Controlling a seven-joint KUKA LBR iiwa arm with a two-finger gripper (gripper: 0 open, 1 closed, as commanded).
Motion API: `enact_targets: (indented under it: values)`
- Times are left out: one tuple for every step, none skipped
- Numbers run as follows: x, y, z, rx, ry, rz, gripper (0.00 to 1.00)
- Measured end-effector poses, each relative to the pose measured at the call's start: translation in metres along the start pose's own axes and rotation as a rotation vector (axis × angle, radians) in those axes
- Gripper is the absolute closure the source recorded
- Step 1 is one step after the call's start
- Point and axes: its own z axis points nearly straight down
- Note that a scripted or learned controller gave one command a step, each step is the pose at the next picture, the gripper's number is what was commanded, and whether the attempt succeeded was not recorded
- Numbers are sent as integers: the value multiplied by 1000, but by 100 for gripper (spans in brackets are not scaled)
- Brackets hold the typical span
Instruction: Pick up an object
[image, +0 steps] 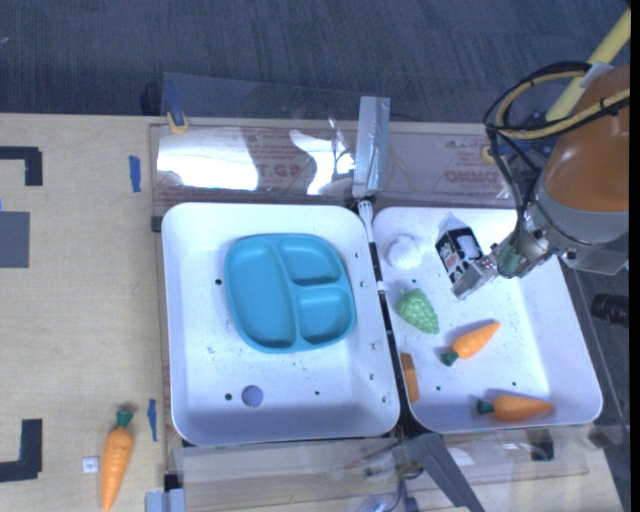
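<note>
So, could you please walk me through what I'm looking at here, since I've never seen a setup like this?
Gladly. A single camera looks down at a slant on a wooden bench bearing two shallow white bins. The grey and orange machine at the right is a robot arm; its gripper hangs over the right bin.

The left bin holds a blue divided plate. The right bin holds a small white object, a green toy vegetable, two toy carrots and an orange piece at its left wall. Another carrot lies on the bench.

I cannot tell whether anything is held.
</note>
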Motion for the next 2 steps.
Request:
enact_targets:
  values:
    - [28, 76, 33, 6, 6, 49, 100]
    - [26, 77, 21, 1, 1, 49, 100]
